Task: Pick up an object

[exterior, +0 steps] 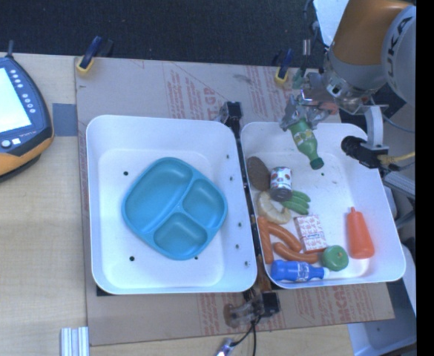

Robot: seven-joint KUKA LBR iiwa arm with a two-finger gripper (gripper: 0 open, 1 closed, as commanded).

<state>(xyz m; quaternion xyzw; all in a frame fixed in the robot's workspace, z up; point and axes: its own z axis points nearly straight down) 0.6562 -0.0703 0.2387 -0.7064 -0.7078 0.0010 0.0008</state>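
My gripper (300,119) hangs over the far left corner of the right bin (386,199). It is shut on the wide end of a green bottle (306,143), which slants down and to the right, cap end lowest, above the bin floor. Below it in the same bin lie a brown oval piece (258,171), a small can (280,180), a green toy (299,201), a pale ring (273,211), orange sausages (277,240), a red and white packet (311,232), a green apple (335,258), a blue bottle (298,271) and an orange bottle (359,233).
The left bin (105,199) holds a blue divided plate (174,208). An orange-edged tablet (9,117) lies on the bench at the far left. Yellow-and-blue clamps (89,58) sit at the cardboard's far edge.
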